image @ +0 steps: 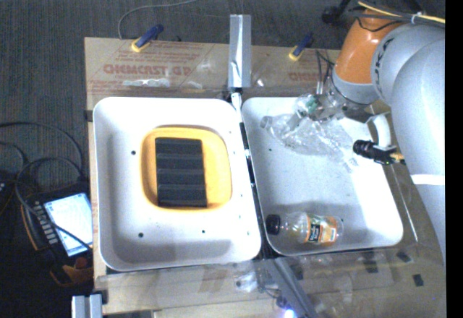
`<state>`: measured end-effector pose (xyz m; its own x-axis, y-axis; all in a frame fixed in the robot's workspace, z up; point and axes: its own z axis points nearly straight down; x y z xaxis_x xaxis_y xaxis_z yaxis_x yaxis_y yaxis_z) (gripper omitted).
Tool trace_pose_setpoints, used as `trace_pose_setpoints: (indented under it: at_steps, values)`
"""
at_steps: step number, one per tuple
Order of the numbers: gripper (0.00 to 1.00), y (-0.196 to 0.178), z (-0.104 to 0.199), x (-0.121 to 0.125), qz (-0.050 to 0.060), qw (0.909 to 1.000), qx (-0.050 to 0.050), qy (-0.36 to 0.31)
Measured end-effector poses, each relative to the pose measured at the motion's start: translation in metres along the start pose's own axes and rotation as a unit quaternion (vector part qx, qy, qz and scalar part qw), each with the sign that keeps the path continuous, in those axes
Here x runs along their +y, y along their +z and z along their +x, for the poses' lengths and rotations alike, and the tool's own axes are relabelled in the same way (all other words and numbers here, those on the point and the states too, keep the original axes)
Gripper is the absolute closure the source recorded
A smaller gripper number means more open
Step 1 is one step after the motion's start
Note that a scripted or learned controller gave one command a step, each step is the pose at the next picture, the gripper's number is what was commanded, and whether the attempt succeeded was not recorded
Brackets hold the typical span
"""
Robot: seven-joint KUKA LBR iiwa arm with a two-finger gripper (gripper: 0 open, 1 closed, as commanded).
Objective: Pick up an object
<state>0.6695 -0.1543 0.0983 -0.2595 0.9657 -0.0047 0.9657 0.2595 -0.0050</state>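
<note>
In the right bin [376, 226], a crumpled clear plastic wrap [311, 134] lies at the back. A small clear bottle [307, 227] with a black cap and an orange label lies on its side near the front wall. In the left bin [119, 237] sits a yellow tray [221, 165] holding a black ribbed block [181, 172]. My gripper [315, 105] is at the back of the right bin, down at the upper edge of the plastic wrap and touching or nearly touching it. The glare on the wrap hides how it meets the gripper.
The grey arm with its orange band [362, 56] covers the right bin's back right corner. A black part with a yellow tip [375, 151] sticks out at the bin's right rim. Blue clamps [147, 36] hold the board behind the bins, and a silver post [239, 53] stands between them.
</note>
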Motion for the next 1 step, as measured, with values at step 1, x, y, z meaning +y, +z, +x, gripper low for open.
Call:
trace_pose_setpoints:
  at_steps: [1]
  values:
    - [0.00,-0.0908,-0.0626,-0.0182,-0.002,0.9967,0.000,0.081]
